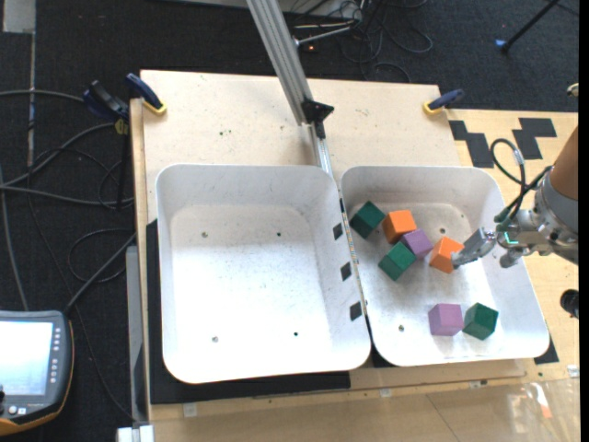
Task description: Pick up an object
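- The bench [239, 118] is a pale, speckled board, biggest thing here, with a slanted metal pole [281, 44] crossing its 12 o'clock side.
- Left bin [175, 201] is smooth white plastic with rounded corners and dotted with dark specks.
- Right bin [515, 339] is the same make and holds the cubes.
- The arm [561, 210] comes in at 3 o'clock, mostly cut off by the edge.
- The gripper [465, 251] looks pinched on an orange cube [444, 254] at the bin's 3 o'clock; the fingertips are blurry though.
- Other blocky cubes: green cube [368, 219], second orange cube [400, 225], purple cube [445, 319].
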`<state>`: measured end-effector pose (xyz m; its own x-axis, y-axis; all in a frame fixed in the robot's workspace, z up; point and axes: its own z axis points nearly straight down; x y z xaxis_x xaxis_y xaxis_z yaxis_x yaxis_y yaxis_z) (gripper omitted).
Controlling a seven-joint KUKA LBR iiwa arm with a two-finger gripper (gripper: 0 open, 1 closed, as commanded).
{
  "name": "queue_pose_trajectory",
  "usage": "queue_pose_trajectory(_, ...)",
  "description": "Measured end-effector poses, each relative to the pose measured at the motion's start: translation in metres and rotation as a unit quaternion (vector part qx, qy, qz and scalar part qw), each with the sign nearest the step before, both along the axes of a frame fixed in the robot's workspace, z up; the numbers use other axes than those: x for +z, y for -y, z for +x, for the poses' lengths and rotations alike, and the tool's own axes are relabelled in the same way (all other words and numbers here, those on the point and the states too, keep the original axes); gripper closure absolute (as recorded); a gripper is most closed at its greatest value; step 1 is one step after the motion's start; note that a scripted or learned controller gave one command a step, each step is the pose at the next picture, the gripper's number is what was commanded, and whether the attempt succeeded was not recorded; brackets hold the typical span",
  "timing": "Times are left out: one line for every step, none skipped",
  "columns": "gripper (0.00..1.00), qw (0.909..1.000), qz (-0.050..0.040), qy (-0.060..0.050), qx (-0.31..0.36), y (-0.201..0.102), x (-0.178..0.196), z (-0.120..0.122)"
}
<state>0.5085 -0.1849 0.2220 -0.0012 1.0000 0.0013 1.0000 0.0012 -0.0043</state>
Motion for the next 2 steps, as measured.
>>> queue_pose_trajectory(0.00, 1.0000, -0.0007, 0.002, -0.001, 0.000, 0.002, 0.001)
queue_pose_trajectory(0.00, 1.0000, -0.0003, 0.000, -0.001, 0.003, -0.043, 0.005)
